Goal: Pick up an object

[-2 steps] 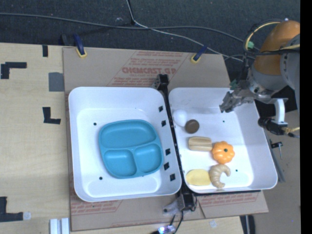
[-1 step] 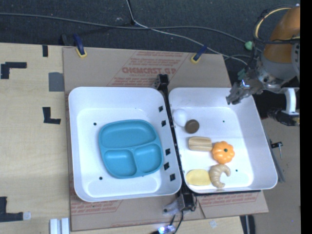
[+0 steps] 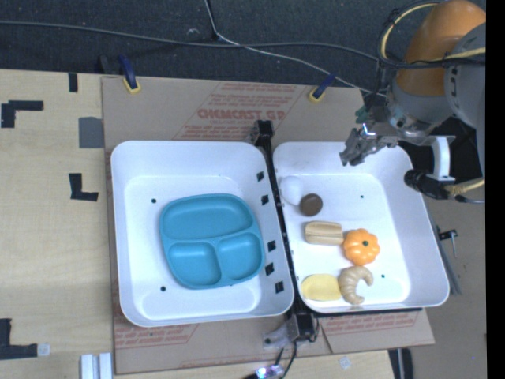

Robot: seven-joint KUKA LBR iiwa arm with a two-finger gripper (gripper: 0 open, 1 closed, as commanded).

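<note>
Your gripper [image 3: 353,153] hovers over the right bin's [image 3: 394,181] back edge, can't tell its state, so drop straight onto the pumpkin [image 3: 361,246], clear of the croissant [image 3: 355,283].

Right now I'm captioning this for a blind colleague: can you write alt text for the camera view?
The gripper hovers over the back edge of the right bin, which holds a brown ball, a bread roll, an orange pumpkin, a croissant and a yellow piece. The left bin holds a blue divided plate.
</note>
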